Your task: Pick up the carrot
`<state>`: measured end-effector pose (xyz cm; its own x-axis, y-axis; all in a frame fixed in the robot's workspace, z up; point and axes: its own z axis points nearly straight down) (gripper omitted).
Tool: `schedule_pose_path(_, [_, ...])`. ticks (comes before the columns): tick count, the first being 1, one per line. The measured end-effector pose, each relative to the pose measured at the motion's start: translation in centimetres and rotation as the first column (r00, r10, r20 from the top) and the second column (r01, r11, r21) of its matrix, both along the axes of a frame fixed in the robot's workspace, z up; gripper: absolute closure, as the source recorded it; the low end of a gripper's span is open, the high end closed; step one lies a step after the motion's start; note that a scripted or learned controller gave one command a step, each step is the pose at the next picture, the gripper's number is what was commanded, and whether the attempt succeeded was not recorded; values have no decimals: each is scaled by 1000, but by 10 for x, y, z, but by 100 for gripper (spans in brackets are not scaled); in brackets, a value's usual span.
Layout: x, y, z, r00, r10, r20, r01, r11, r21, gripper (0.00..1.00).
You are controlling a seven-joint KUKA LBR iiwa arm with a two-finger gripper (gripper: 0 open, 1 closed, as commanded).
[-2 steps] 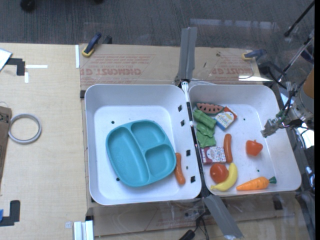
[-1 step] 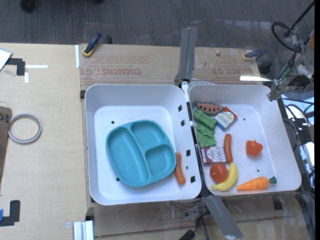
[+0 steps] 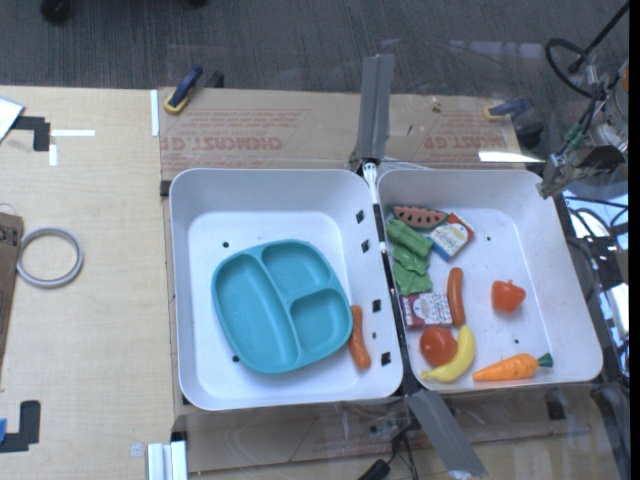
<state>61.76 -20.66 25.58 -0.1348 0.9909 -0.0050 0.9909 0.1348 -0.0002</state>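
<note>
Tapered orange carrot [image 3: 512, 368] w/ green tip, curved yellow banana [image 3: 455, 359] beside, fingers' state can't tell

The two shallow white bins [image 3: 190, 298] look like smooth, slightly glossy plastic, as does the teal divided plate [image 3: 282, 306]. The orange toy carrot [image 3: 508, 368] and yellow banana [image 3: 455, 360] appear moulded, shiny plastic. Matt brown cardboard [image 3: 240, 133] lies on a pale wood-look bench [image 3: 80, 348].

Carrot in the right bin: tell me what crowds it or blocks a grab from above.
Nothing lies on the carrot, so it is open from above. It lies near the right bin's front wall. The banana is close on its left, apart from it. The red pepper sits further back.
</note>
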Motion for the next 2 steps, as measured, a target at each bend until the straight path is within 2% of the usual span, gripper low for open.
schedule_pose_path(1, [-17, 16, 7, 998, 62, -2, -62, 998, 3, 100])
schedule_pose_path(2, [28, -15, -25, 1000, -12, 1, 12, 1000, 2, 100])
